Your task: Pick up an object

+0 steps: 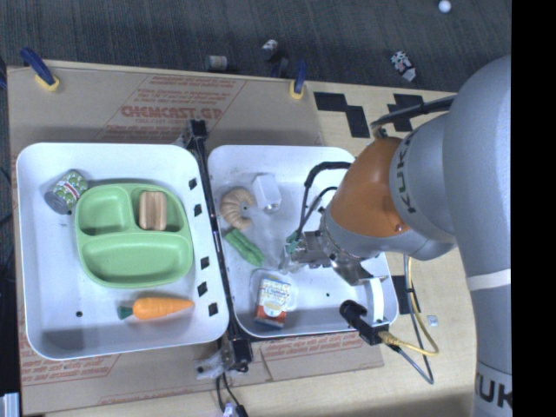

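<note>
We see the arm [452, 181] reach in from the right over the right bin [228, 159], its orange band above the wrist and its jaws low over the middle of that bin; the mechanism there is too cluttered for us to tell whether the jaws are open or closed, and we see nothing held between them. In the right bin we find a croissant [236, 207] near the left wall, a small white block [266, 189] just beside it, a green pod-shaped vegetable [244, 247] lying slantwise below the croissant, and a small carton with an orange label [273, 301] near the front edge, just left of the wrist. In the left bin [35, 159] we see a green divided plate [135, 254] with a tan block [152, 210] standing in its upper right compartment, a tin can [65, 190] touching the plate's upper left corner, and a carrot [156, 307] lying near the front wall, apart from the plate. Both bins rest side by side on the brown desk [174, 98], where blue clamps [40, 69] grip the far edge.
</note>
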`<state>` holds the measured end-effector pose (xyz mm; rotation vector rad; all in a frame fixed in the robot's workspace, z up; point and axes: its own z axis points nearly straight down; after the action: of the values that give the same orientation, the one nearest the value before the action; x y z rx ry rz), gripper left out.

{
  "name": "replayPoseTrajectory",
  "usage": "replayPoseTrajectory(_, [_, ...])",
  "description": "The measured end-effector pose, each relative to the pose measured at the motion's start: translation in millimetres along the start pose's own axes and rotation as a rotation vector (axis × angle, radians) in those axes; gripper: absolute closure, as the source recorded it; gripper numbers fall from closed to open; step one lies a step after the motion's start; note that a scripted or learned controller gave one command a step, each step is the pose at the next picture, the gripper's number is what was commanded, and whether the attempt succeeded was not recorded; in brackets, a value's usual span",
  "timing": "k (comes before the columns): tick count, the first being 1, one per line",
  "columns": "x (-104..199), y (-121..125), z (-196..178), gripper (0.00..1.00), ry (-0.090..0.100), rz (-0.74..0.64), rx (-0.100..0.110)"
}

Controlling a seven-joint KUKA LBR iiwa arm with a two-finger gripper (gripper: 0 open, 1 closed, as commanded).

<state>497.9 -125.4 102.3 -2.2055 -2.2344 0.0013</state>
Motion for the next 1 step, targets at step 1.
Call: replayPoseTrajectory(1, [53.7,-20.2,-89.8,1.0,0.0,0.006,-0.002])
